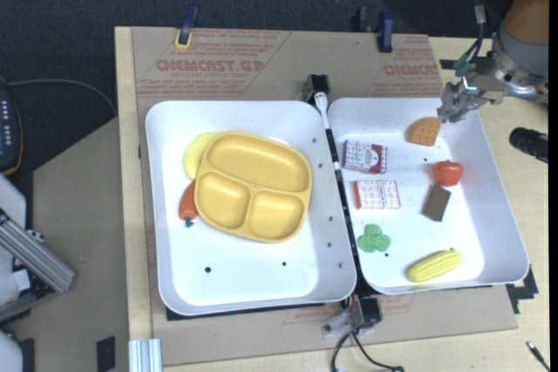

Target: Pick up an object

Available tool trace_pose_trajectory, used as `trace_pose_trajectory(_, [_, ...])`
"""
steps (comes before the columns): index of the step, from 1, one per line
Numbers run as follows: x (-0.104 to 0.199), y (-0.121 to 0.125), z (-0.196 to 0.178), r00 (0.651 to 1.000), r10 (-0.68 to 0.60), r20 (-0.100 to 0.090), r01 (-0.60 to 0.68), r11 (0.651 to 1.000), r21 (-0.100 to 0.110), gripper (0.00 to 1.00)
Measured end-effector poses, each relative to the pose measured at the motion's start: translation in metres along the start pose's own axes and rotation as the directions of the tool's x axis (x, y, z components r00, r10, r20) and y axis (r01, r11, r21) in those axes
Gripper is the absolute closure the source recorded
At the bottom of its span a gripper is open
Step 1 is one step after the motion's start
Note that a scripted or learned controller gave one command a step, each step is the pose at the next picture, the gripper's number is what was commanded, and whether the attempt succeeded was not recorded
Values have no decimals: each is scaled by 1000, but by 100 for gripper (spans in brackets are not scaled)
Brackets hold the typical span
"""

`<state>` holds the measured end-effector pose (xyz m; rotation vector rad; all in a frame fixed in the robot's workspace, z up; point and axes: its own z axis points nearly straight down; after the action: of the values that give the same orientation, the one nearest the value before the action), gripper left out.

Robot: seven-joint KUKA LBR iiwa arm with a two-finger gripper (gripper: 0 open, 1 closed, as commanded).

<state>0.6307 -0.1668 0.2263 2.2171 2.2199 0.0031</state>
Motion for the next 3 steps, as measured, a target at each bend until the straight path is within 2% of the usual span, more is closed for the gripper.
trace_pose_trajectory(1, [48,-28,9,1000,-2,-4,2,1000,8,100])
trace_pose_trajectory(2, [88,-48,10,1000,-3,-4,3,1000,8,100])
trace_pose_trajectory(3, [133,-69,-9,1000,-3,-4,3,1000,7,100])
